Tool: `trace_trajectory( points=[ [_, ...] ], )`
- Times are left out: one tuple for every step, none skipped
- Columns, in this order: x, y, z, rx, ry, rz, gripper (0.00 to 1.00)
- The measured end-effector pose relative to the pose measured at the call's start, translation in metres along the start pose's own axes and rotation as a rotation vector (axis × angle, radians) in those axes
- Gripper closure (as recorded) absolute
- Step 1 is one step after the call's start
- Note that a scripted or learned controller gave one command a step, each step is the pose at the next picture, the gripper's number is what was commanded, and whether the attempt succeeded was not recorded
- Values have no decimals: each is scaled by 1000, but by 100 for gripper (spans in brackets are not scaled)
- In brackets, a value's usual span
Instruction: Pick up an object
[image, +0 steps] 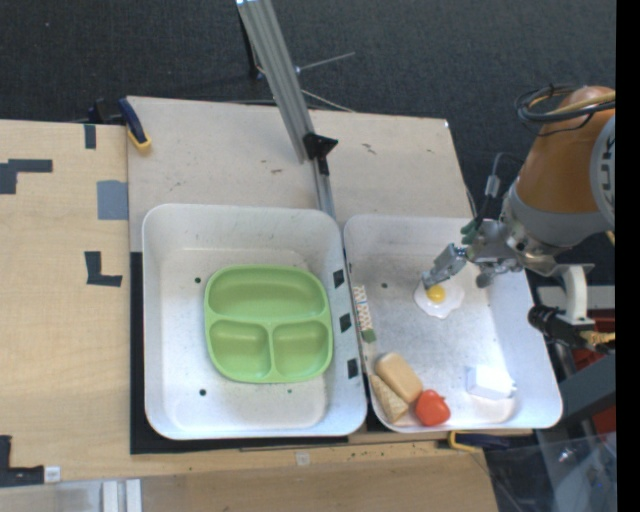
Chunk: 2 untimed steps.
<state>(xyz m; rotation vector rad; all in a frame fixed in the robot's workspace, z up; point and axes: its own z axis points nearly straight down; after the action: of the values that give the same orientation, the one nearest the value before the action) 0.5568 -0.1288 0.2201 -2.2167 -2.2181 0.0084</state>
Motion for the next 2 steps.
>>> trace_trajectory(
  points=[
    [7,6,59,0,0,-2,0],
    [8,10,122,0,0,-1,0]
  ],
)
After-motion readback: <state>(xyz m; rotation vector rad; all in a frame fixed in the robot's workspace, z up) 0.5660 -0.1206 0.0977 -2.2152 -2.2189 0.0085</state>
